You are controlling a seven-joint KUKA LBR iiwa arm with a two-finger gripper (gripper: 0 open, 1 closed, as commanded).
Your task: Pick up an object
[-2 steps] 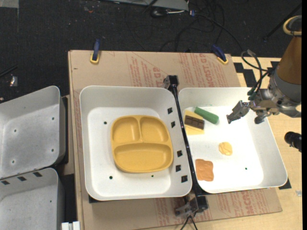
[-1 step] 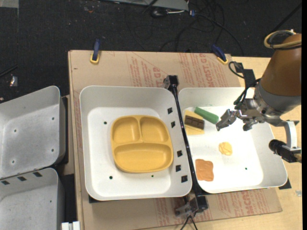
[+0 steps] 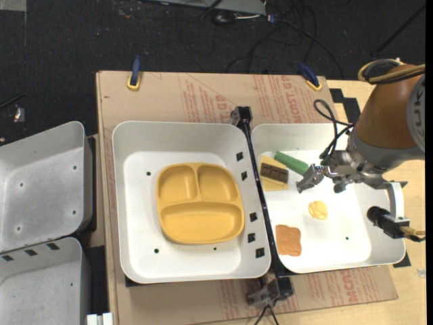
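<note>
So far nothing is picked up: the claw [image 3: 325,179] hangs open and empty over the right bin [image 3: 358,249], near the yellow ball [image 3: 318,210].

arm [image 3: 396,114] — cut off at right

Dark speckled floor [image 3: 61,39] with loose cables [image 3: 284,26] surrounds the cardboard-topped bench [image 3: 196,93].
</note>
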